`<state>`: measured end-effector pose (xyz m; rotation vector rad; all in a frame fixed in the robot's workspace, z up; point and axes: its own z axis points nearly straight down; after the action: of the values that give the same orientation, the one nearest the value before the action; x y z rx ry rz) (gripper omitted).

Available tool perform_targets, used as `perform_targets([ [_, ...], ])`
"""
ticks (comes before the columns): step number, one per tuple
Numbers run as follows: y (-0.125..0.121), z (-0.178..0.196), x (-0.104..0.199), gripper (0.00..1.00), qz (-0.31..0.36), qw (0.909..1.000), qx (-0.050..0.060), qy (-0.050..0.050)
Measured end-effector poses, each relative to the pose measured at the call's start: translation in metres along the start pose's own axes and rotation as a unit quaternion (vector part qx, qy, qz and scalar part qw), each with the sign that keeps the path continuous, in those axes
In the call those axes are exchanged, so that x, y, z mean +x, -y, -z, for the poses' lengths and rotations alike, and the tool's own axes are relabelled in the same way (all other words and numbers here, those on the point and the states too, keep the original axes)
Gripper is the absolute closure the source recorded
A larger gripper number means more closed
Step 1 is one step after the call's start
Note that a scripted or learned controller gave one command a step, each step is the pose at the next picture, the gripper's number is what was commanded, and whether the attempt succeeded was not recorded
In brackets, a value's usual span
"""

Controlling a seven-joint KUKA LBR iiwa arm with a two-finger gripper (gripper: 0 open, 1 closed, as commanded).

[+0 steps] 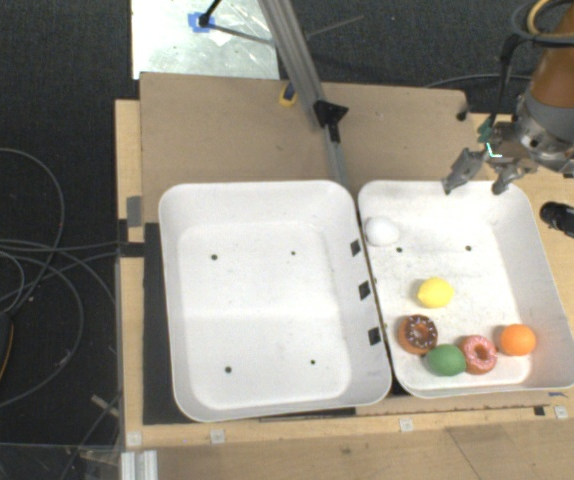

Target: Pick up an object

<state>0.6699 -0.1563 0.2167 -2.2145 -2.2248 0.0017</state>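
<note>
Over the right bin [552,298], far rim: my pincer [480,176] hangs with its two fingers spread apart, nothing between them.
Landmark: I place everything against that right bin; the left bin [182,268] sits just beside it on the surface [227,128].
White ball [381,232]: far-left corner of the right bin, alone, nearest my pincer.
Yellow ball [435,292]: middle of the right bin, standing clear of the rest.
Near-edge cluster: chocolate doughnut [418,334], green ball [446,360] and pink doughnut [479,353] crowd together, seemingly touching; orange ball [517,340] just beside them.
My pick: the yellow ball, since it has free room on both sides.
Handling, my guess: light toy food, smooth and round, likely to roll or squirt out.
Hold: I would straddle its widest middle, fingers coming straight down.
</note>
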Motion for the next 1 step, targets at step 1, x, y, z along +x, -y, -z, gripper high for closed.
perform_targets([
  [1, -0.0008, 0.0027, 0.0, 0.0, 0.001, 1.0, -0.002, 0.001],
])
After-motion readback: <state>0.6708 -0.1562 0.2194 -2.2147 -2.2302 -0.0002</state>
